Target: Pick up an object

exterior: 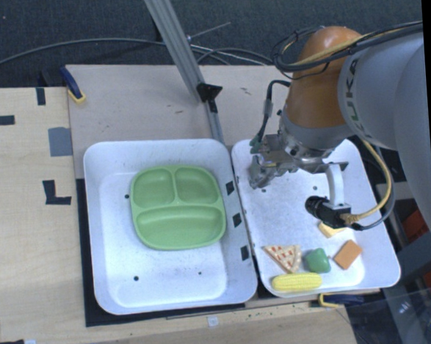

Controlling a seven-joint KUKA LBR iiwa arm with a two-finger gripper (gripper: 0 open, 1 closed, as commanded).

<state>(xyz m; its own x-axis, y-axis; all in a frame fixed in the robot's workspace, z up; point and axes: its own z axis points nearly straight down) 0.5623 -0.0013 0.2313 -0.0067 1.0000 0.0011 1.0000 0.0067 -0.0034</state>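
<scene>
On the left, a green divided plate sits in one white bin. Rightward, the end effector hovers over the second bin, grip state unclear; toy pizza slice, corn, green piece and orange block lie at its near edge.

My wrist band is orange. White bins hold a green divided plate, yellow corn, a green pepper and an orange block.

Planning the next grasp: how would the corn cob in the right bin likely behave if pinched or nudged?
The corn cob is a long, rounded shape, so it would probably roll if nudged sideways. It looks like a moulded toy, likely light and stiff. It lies against the bin's near wall, which may crowd a grasp.
</scene>
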